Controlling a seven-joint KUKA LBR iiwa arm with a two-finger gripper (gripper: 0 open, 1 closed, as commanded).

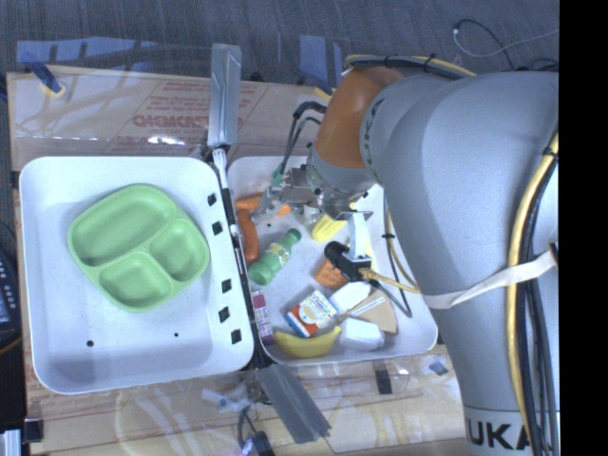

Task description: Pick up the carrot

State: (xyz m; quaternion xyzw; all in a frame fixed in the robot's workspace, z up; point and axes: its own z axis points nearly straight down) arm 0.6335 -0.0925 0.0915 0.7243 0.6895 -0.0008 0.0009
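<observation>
Two white bins are sitting side by side: the left bin (57, 350) is holding a green plate (138, 245); the carrot (248, 228) is lying along the right bin's (418, 335) left wall; the gripper (290, 198) is hovering just beside it, finger spacing indiscernible.

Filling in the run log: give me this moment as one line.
arm: over right bin | claw: low beside carrot | carrot: against left wall, not lifted | left bin: green tray

Plate (139, 245) in left bin (57, 350); carrot (248, 233) in right bin (418, 335).
</observation>
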